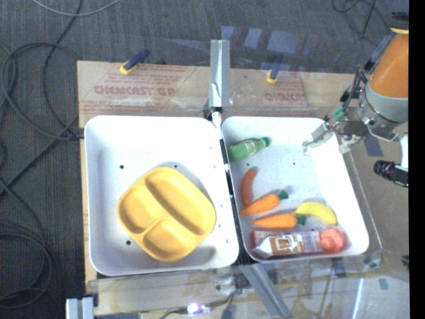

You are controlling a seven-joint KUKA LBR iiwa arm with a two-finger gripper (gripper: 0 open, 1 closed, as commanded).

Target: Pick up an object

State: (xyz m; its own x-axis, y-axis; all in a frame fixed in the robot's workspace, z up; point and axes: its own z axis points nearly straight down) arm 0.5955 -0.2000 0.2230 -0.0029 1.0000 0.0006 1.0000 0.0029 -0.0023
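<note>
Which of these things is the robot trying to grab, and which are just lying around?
For the job (things it might pick up, all in the right bin):
green bottle
sausage
two carrots
banana
juice carton
tomato
gripper, above the right bin

Just lying about:
yellow tray in the left bin
clamps on the board
cables on the floor

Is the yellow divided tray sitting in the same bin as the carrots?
No, the yellow tray lies in the left bin, while both carrots lie in the right bin.
</note>
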